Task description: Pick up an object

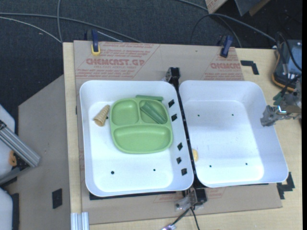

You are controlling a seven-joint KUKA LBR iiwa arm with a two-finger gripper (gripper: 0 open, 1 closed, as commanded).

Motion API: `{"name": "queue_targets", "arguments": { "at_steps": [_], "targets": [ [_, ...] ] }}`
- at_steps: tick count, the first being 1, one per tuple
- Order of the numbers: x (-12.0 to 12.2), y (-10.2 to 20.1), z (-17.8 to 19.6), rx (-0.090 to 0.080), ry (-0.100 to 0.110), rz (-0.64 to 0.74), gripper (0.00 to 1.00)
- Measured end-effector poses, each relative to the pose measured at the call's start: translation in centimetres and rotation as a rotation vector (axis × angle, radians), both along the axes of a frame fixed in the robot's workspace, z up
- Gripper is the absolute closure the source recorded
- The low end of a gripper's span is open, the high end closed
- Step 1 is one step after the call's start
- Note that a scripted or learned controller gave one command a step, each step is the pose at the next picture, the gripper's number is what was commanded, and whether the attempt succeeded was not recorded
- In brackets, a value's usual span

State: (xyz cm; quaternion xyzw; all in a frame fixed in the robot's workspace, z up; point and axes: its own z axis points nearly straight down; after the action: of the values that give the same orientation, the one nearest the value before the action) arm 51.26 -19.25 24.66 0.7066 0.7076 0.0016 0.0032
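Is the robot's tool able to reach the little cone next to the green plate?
Probably yes. The cone lies in the open in the left bin, beside the green plate, with nothing on top. The tool sits at the right bin's far edge, so it must cross both bins.

In the left bin (91, 176) you have a green divided plate (141, 137), lying flat in the upper half, with three compartments: one wide one toward you and two smaller ones behind. A darker green object (154, 112) lies slantwise in the plate's rear right compartment, and you can see a green strip (149, 98) just behind the plate's far rim. A tan, ridged cone (101, 115) lies on its side just beside the plate's left edge.
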Motion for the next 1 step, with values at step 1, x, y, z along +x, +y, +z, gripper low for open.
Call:
{"name": "queue_targets", "arguments": {
  "at_steps": [1],
  "targets": [
    [1.22,4.18,-0.19,0.003,0.004,0.004,1.00]
  ]
}}
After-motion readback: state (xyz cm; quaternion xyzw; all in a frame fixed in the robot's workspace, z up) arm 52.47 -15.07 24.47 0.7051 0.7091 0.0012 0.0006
